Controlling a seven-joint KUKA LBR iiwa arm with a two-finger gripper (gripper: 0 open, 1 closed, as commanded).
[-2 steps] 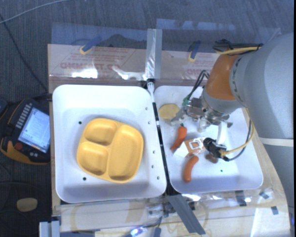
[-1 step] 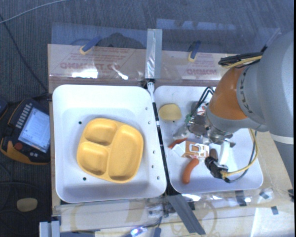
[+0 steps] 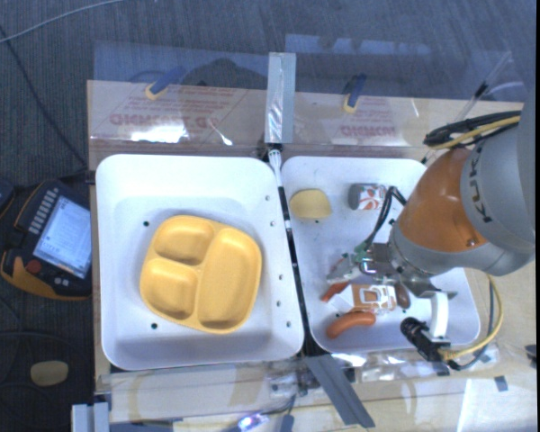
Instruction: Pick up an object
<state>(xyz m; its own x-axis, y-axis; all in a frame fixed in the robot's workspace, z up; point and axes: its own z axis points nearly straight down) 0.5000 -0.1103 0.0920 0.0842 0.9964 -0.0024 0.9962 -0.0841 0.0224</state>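
Note:
My gripper (image 3: 364, 265) hangs low over the middle of the right bin (image 3: 317, 241), below the orange wrist band. Right beneath and beside it lie a slim orange carrot-like piece (image 3: 335, 290) and a small white-and-orange box (image 3: 378, 297). A reddish sausage (image 3: 351, 323) rests near the bin's front wall. At the back of the bin sit a pale yellow rounded thing (image 3: 309, 204) and a small can (image 3: 367, 196) with a white-and-orange label. The view does not show anything held in the gripper.
The left bin (image 3: 117, 241) holds a yellow divided plate (image 3: 201, 271). The arm's bulk covers the right bin's right side. A handheld control unit (image 3: 49, 237) lies on the floor to the left of the bench.

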